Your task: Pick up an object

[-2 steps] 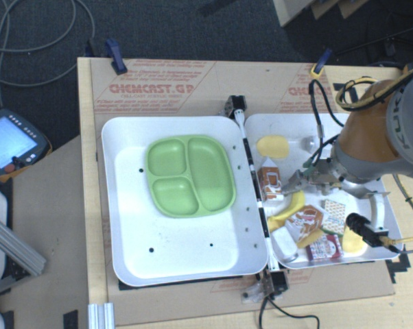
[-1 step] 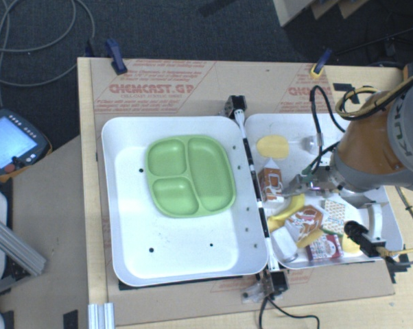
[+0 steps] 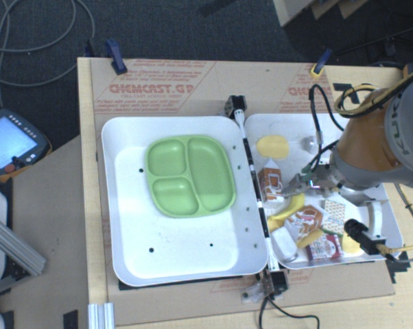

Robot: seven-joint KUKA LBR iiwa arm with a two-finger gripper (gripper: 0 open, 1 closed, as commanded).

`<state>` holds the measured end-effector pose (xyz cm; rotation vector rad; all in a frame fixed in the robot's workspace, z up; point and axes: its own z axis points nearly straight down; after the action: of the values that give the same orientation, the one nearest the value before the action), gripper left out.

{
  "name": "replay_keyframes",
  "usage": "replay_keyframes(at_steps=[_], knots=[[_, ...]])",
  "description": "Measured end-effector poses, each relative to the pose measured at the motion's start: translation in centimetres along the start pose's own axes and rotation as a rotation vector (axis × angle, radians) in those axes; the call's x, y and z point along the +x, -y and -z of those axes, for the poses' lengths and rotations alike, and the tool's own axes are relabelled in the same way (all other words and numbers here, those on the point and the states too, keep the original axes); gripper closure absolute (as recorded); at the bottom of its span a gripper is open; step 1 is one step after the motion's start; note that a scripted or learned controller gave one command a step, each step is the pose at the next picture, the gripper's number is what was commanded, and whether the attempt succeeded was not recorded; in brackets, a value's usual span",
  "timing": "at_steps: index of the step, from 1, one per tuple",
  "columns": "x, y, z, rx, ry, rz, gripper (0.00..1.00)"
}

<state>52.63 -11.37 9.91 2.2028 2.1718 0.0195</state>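
The right bin holds a heap of small items. A pale yellow disc lies at the back, with a brown packet in front of it by the left wall. Further forward are a yellow banana-shaped piece, an orange and white snack packet, a patterned white packet, a red packet and a clear cup. My gripper hangs low over the middle of this bin, just right of the brown packet and above the banana-shaped piece. I see nothing held in it.
The left bin carries a green divided plate in its upper middle. A ridge separates the two bins. The arm covers the right bin's right side. Blue clamps sit at the board's back edge.
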Motion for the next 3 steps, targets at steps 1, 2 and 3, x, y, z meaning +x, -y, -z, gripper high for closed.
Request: replay_keyframes(at_steps=[1,2,3], knots=[[0.39,-0.7,0.02,0.005,0.004,-0.001,0.0],[0.61,0.03,0.11,-0.015,0.008,-0.005,0.0],[0.47,0.29,0.11,-0.014,0.006,-0.004,0.0]])
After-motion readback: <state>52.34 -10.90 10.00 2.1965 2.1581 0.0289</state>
